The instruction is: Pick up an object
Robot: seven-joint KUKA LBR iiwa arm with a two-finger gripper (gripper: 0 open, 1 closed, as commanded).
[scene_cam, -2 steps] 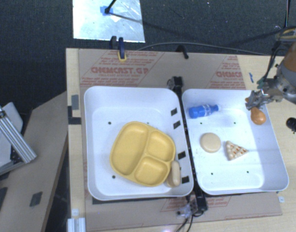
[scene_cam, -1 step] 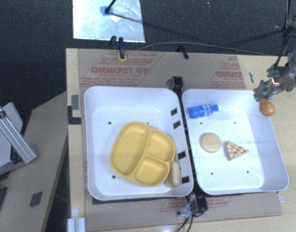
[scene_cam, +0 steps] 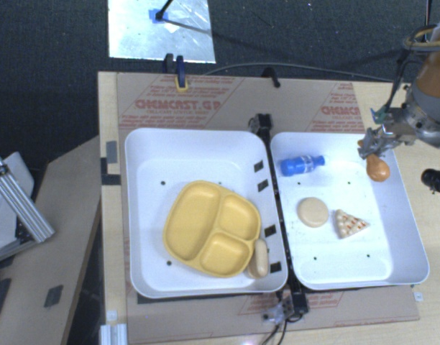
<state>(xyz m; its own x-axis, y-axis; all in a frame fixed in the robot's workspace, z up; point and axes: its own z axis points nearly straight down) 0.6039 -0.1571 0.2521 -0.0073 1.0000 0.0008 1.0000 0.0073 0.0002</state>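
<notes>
On the bench, the left bin (scene_cam: 144,192) holds a yellow tray (scene_cam: 205,225) with a pale roll (scene_cam: 259,259) touching it; the right bin (scene_cam: 403,221) holds a bottle (scene_cam: 300,164), disc (scene_cam: 313,211), wedge (scene_cam: 349,223) and egg (scene_cam: 378,169); the gripper (scene_cam: 372,144) sits just above the egg, grip unclear

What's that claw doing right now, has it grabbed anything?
Claw: above the right bin's far right corner, beside the brown egg-shaped object; cannot be told whether it grips anything.
</notes>
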